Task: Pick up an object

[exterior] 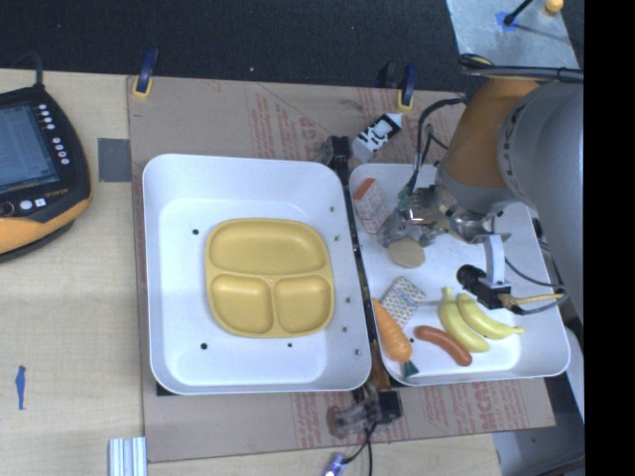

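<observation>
Gripper (402,228) low in right bin (536,365), above round tan object (407,255)

Grey arm (541,157) entering from 3 o'clock, bulky and blurred at the frame's right side, orange band (486,132) showing toward 1 o'clock. Wrist bent downward and toward 9 o'clock. Gripper (405,228) hanging low, slightly right of centre, metal body pointing down. Black cables looping around the wrist. Finger state too cluttered to read.
</observation>
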Controlling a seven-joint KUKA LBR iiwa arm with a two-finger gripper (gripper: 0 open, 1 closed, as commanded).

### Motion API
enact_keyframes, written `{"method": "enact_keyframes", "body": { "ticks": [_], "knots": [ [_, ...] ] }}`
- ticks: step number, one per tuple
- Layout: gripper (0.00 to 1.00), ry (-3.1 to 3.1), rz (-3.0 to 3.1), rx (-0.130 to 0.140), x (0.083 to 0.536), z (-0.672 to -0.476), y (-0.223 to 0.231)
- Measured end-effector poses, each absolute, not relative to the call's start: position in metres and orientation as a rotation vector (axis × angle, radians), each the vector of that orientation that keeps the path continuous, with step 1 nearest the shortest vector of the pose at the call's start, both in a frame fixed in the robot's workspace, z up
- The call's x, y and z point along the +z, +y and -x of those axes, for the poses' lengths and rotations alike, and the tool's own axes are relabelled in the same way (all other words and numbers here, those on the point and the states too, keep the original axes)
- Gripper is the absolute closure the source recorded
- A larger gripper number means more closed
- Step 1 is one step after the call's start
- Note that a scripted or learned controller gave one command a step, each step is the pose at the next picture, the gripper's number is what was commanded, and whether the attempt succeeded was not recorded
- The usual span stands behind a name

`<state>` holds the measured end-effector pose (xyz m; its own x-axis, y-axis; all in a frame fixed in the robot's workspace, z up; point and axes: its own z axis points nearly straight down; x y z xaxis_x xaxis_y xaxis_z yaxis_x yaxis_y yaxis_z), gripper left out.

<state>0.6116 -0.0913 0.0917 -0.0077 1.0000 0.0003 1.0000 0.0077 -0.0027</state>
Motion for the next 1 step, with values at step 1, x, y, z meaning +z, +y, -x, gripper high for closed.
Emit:
{"method": "enact_keyframes", "body": {
  "ticks": [1],
  "knots": [
    [1.00,-2.227,2.214,-0.003,0.1942,-0.5832,-0.0266]
  ]
}}
